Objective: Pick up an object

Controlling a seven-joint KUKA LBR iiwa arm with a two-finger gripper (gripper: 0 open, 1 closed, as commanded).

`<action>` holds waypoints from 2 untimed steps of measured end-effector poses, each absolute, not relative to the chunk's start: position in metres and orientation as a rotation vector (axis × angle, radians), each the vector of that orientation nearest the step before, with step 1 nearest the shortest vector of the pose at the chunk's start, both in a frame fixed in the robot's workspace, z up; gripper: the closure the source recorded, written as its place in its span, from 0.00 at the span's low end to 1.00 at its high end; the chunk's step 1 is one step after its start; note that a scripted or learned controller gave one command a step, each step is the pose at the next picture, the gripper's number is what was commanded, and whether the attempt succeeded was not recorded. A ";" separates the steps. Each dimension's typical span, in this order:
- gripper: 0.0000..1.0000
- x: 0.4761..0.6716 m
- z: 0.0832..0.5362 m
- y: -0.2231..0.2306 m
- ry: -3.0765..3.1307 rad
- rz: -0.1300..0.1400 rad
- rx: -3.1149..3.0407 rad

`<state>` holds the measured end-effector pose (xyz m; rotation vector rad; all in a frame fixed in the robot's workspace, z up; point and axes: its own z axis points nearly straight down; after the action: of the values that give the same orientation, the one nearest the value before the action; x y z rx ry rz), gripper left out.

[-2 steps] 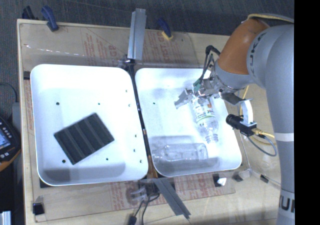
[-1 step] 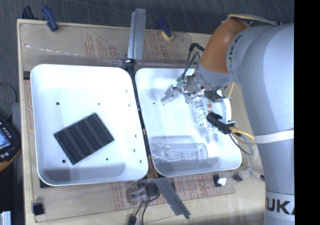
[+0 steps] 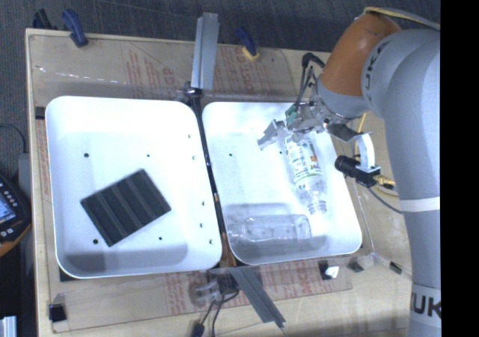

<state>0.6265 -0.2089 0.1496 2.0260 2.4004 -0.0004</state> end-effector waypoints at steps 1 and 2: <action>0.00 0.627 0.150 -0.209 2.401 0.000 2.026; 0.00 0.627 0.150 -0.209 2.401 0.000 2.026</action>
<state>0.6265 -0.2088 0.1495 2.0258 2.4010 -0.0004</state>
